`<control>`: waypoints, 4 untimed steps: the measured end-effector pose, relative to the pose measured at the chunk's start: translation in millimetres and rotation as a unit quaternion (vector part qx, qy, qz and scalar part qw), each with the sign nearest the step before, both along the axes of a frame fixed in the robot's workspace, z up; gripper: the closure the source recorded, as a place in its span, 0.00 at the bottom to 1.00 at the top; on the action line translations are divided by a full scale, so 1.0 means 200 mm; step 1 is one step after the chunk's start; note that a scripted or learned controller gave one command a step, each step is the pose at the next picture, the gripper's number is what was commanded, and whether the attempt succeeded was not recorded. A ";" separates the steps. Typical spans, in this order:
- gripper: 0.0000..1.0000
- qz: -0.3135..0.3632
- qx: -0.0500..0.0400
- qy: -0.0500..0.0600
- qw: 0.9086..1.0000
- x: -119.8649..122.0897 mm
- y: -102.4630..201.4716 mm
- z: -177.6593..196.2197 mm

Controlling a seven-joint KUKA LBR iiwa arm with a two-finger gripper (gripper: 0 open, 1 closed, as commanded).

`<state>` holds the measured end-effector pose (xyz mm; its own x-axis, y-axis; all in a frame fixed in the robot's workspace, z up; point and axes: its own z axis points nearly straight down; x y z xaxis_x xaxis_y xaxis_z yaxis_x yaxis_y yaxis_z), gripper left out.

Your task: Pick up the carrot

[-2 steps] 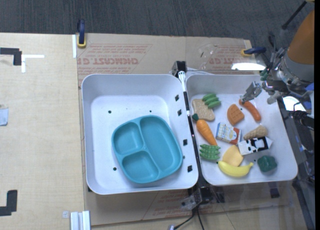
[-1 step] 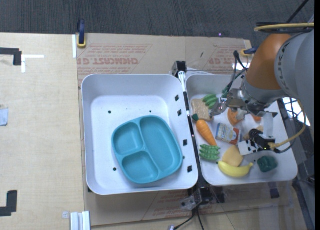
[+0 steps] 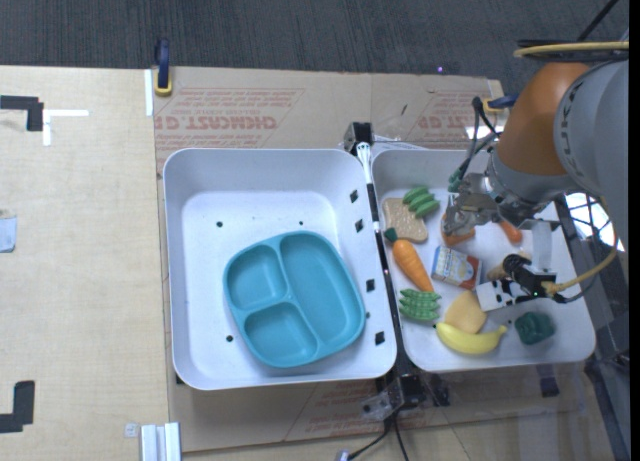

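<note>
Two white bins, carrot (image 3: 411, 262) in right bin (image 3: 570, 344) beside bread slice (image 3: 404, 218); pincer (image 3: 462, 217) nearby, grip state unclear

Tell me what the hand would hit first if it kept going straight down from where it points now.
Probably the small carton lying just under the hand, or the bare floor of the right bin beside it; depth is hard to judge from above. The carrot lies to the hand's side, off that line.

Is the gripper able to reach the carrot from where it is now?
Probably yes. The carrot lies uncovered in the right bin, and the gripper hovers just to its right with nothing between.
</note>
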<state>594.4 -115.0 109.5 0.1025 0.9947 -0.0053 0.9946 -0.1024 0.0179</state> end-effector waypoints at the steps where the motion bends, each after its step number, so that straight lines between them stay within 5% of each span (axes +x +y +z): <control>1: 0.00 0.000 0.000 0.000 1.000 0.00 0.00 0.00; 2: 0.00 -0.144 0.003 0.003 0.990 -0.19 0.09 -0.07; 3: 0.00 -0.258 0.004 0.009 0.966 0.09 -0.05 -0.09; 4: 0.00 -0.304 0.006 0.010 0.953 -0.11 0.10 -0.09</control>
